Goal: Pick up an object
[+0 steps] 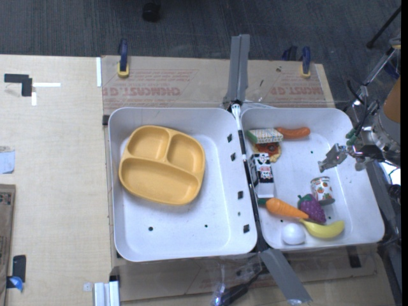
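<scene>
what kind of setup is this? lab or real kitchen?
Most likely a robotics lab bench, not a kitchen. Two white bins sit side by side: the left bin holds a yellow divided plate, the right bin toy food like a banana and carrot. The gripper reaches in from the right.

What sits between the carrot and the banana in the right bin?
In the camera view, the purple grapes lie between the carrot and the banana, touching or nearly touching both. The white egg lies just below that stretch.
</scene>
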